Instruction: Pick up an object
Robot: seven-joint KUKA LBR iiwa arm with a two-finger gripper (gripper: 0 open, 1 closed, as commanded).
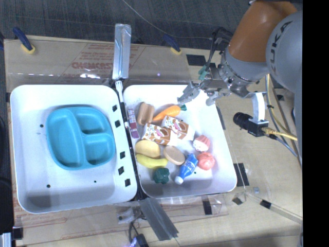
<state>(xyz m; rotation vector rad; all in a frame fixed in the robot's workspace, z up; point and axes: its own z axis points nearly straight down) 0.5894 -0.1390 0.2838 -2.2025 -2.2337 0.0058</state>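
Two shallow white bins are shown side by side on a bench, viewed from above at a slant. The left bin [25, 153] is occupied by a blue compartment tray [81, 136], which lies flat near its centre. The right bin [216, 115] is crowded with toy food, gathered in the middle of the frame: a hot dog [144, 111] and a carrot [167, 111] toward the upper part, two printed cartons [167, 131] just below them, a potato [147, 148] and a banana [150, 161] at the lower left of the pile, a green piece [161, 175] near the bin's lower edge, a small blue bottle [186, 168] lying tilted, and two pink-red items [203, 153] at the right. The grey arm with its orange band [257, 22] is seen entering from the upper right of the frame. The gripper [186, 98] is held above the upper right part of the right bin, just beside the carrot's tip. Whether the gripper is wide or narrow cannot be told, and nothing is seen to be held.
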